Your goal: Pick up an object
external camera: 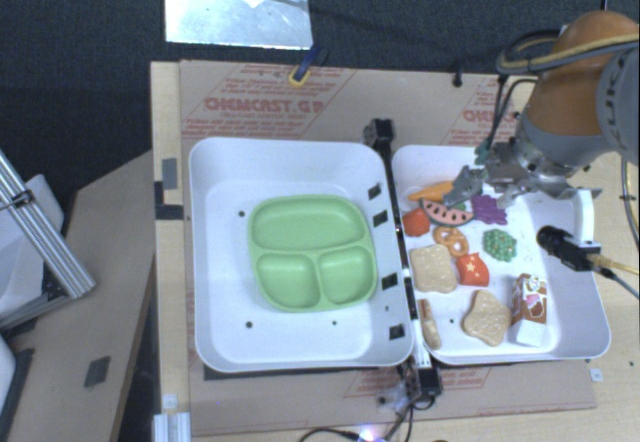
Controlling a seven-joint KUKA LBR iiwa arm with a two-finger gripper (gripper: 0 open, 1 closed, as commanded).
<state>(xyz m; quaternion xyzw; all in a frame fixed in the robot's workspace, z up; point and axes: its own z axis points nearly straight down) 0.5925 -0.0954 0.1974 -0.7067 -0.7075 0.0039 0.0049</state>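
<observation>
The right bin (585, 330) holds several toy foods. Among them are a purple bunch of grapes (490, 209), a watermelon slice (450, 213), an orange carrot (434, 192), a red tomato (416, 223), a green broccoli (499, 245), a pretzel (452, 242), a bread slice (433, 269) and a red piece (473, 271). My gripper (483, 190) hangs low over the bin's far part, right above the grapes and beside the carrot and watermelon. Its body hides part of the grapes. Nothing is visibly lifted.
The left bin (215, 230) bears a green divided plate (310, 252). A toast (487, 318), a small carton (529, 308) and a bread stick (430, 322) lie in the right bin's near part. A black fitting (560, 248) with a cable sticks out at the right.
</observation>
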